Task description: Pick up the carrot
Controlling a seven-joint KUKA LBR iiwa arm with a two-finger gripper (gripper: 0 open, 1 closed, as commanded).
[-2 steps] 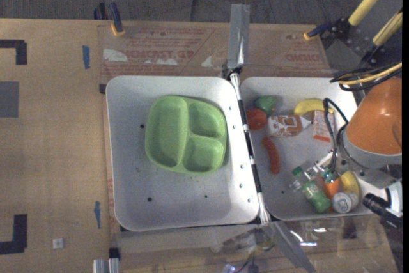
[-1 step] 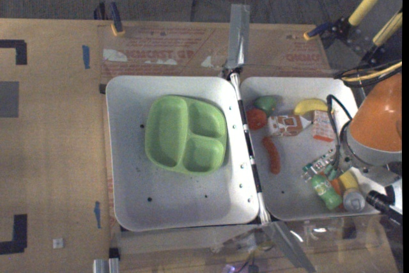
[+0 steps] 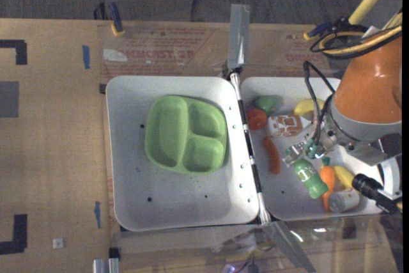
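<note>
The carrot (image 3: 328, 185) is a small orange piece lying in the right bin (image 3: 281, 198), near its front right. It is wedged between a green bottle (image 3: 310, 179) on its left and a yellow piece (image 3: 344, 176) on its right. My gripper (image 3: 301, 153) hangs low over the right bin, just up and left of the carrot, right above the green bottle's top. The grey and orange arm (image 3: 370, 96) covers the bin's right side.
The right bin also holds a green pepper (image 3: 267, 102), a red tomato (image 3: 255, 118), a white and orange carton (image 3: 285, 126), a banana (image 3: 308, 107), a red sausage (image 3: 273, 155) and a grey can (image 3: 343, 201). A green divided plate (image 3: 186, 134) lies in the left bin (image 3: 128, 188).
</note>
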